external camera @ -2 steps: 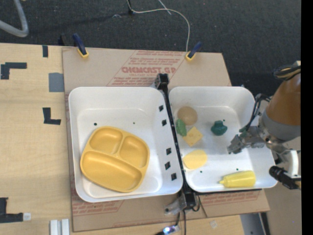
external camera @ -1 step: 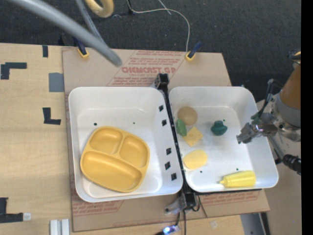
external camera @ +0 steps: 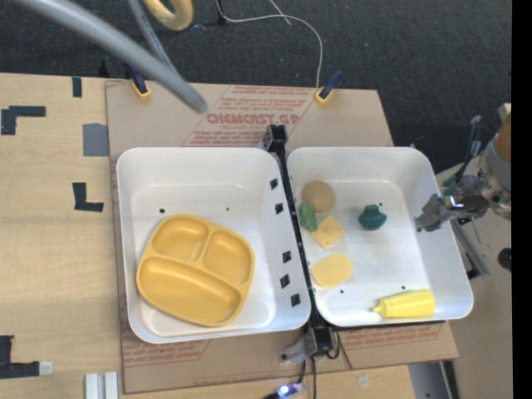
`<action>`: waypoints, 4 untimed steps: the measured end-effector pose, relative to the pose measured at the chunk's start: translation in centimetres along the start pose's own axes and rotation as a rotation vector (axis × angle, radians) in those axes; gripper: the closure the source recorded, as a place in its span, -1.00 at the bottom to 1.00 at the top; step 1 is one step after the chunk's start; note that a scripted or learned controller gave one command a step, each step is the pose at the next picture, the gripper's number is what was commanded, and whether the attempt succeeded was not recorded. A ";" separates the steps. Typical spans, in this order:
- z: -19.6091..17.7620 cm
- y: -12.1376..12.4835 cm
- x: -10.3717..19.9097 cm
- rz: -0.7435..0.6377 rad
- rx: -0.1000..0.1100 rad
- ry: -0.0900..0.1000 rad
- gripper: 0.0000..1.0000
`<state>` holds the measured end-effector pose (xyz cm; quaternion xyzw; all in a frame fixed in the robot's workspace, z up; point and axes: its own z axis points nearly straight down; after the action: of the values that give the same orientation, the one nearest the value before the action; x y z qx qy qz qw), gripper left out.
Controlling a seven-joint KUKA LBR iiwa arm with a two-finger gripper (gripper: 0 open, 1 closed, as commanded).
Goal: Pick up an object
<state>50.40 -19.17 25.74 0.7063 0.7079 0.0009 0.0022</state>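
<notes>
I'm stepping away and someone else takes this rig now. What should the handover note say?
End effector: at the right bin's right rim, nothing seen in it; open or shut is unclear.
Right bin: tan round piece, green piece, yellow wedge, pale yellow disc, dark green toy, yellow corn-like toy.
Left bin: yellow divided plate.
Done: nothing lifted.
Left: pick one object.

Not much of the arm (external camera: 499,173) to go on here tbh. You get a rounded tan-orange bit up top, grey and silver metal hardware under it, a thin dark cable running up beside that, and a dark pointed metal piece sticking out left.
</notes>
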 end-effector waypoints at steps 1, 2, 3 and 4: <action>0.8 0.6 6.1 -0.005 0.005 0.003 1.00; 1.7 -0.2 10.7 -0.002 0.007 0.003 1.00; 1.2 0.1 15.6 -0.005 0.005 0.003 1.00; 2.6 0.3 20.7 -0.004 0.008 0.003 1.00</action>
<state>50.67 1.55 23.06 0.7048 0.7094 -0.0010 -0.0018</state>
